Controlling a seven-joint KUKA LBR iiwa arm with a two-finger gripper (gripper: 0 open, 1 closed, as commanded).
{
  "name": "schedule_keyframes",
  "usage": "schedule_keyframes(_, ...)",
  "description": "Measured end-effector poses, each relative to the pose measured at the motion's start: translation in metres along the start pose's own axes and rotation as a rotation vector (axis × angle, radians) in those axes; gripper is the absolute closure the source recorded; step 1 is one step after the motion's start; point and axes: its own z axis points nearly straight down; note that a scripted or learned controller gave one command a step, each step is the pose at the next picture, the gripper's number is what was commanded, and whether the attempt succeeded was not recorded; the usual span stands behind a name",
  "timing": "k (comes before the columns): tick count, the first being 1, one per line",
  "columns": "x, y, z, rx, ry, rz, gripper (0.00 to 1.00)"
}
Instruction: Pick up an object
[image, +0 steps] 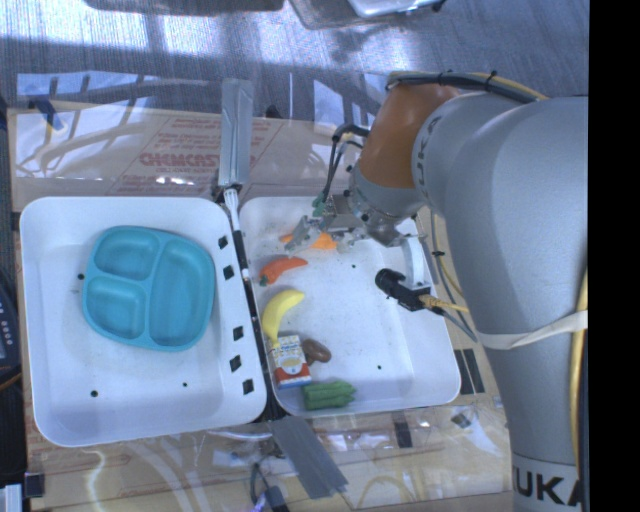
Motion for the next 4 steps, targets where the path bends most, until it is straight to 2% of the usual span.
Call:
schedule_keyframes(1, 0.014, 0.006, 0.032, -0.024, -0.003, -0.131, 0.0)
schedule_keyframes(2, 0.015, 0.006, 0.023, -0.021, -0.003, -0.134, 1.0)
schedule_keyframes(3, 0.015, 0.006, 0.023, -0.021, -0.003, -0.134, 0.0)
schedule_keyframes(4, 0.02, -0.004, 0.041, -0.006, 0.0, -0.317, 0.0)
